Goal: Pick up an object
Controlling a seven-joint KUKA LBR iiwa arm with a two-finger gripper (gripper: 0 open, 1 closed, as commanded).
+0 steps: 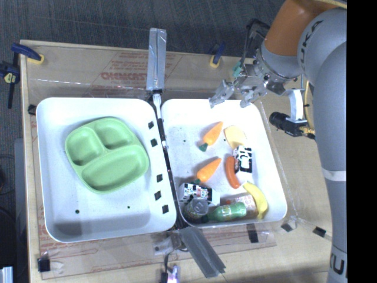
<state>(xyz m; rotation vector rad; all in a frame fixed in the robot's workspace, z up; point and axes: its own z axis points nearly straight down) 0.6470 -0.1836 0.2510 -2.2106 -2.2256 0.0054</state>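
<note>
Left bin (pixel 47 158): green divided plate (pixel 107 153), not my target. Right bin (pixel 177 114): carrots (pixel 212 133), banana (pixel 257 197), green bottle (pixel 227 212); black-and-white carton (pixel 243 160) print unreadable, probably cow pattern. My gripper (pixel 231 95) hovers above bin's far rim, fingers spread, nothing held. Approach step; next, descend onto near carrot.

Near the bin's front wall, well away from the fingers (pixel 219 94), the green bottle (pixel 228 211) partly covers 1 packet (pixel 241 200); its label is too small to read.

Robot lab: clamped bench (pixel 88 63), taped bins (pixel 53 114)
</note>
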